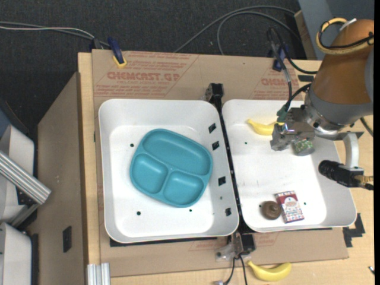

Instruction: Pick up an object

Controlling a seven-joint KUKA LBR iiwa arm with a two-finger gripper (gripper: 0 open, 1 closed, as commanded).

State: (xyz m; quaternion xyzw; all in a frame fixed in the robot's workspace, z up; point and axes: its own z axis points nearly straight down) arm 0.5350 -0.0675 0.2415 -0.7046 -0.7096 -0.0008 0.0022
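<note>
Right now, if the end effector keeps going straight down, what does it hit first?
Probably the bare floor of the right bin. The end effector hangs beside the banana, not over it, though depth is hard to judge from this slant.

Right bin's (255, 215) middle lies open between the banana (260, 126) and card box (289, 206).

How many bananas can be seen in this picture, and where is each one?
2. One banana lies in the right bin, at its far side beside the gripper. The second banana lies outside the bins, at the bench's near edge. The arm may hide others.
</note>
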